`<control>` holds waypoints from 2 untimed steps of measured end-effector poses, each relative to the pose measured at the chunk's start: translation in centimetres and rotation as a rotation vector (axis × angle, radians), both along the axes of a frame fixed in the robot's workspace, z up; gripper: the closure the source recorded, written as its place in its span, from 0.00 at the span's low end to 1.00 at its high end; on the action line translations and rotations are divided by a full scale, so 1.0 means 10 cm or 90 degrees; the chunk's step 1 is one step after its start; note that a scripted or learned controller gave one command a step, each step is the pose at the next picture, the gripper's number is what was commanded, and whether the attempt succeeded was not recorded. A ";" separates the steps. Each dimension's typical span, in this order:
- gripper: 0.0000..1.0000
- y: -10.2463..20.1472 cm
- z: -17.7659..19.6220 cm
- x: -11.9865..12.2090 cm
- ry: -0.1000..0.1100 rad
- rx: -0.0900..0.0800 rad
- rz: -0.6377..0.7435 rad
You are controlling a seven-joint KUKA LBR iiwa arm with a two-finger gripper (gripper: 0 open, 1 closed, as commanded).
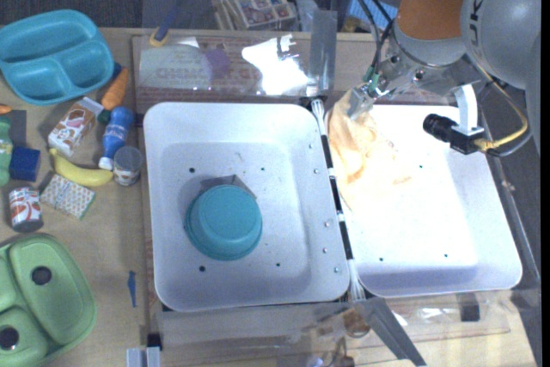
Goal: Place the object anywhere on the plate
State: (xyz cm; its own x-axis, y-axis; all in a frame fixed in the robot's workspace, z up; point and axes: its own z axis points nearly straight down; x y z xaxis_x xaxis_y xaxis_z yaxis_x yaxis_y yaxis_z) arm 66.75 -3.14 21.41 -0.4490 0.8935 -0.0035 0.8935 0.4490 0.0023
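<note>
The pale orange, half-transparent object [347,147] is hard to make out. It is smeared and washed out against the bright floor of the right white plastic bin [447,266], and its outline and kind cannot be told. It lies at the bin's 10 o'clock corner, close against the wall that meets the left white plastic bin [172,279].

The grey arm with the orange band is cut off by the frame at 1 o'clock. The two-finger gripper [361,101] sits at the top edge of the orange object. Its tip is lost in the blur and glare, so I cannot tell whether it is spread or pressed together. I also cannot tell whether it pinches the object or only touches it.

In the left bin, a round teal-blue plastic plate [223,222] rests on the floor, slightly toward 7 o'clock from the bin's centre. A grey scrap peeks out from under its 12 o'clock edge. The plate is well apart from the orange object, with both bin walls between them.

On the bench at 9 o'clock from the bins lie a yellow banana [79,170] and a small blue bottle [117,131]. A teal divided tray [53,56] lies toward 10 o'clock. A green moulded tray [39,305], cut off by the frame, lies at 8 o'clock.
</note>
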 end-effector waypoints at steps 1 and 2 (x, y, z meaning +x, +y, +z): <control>1.00 0.55 -0.28 -0.53 0.001 0.001 0.107; 1.00 1.06 -0.29 -1.01 0.002 0.001 0.171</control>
State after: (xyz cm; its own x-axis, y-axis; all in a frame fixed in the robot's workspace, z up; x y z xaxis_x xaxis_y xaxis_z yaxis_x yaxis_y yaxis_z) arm 56.69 7.46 18.53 -0.6696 0.7427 0.0000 0.7427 0.6696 0.0011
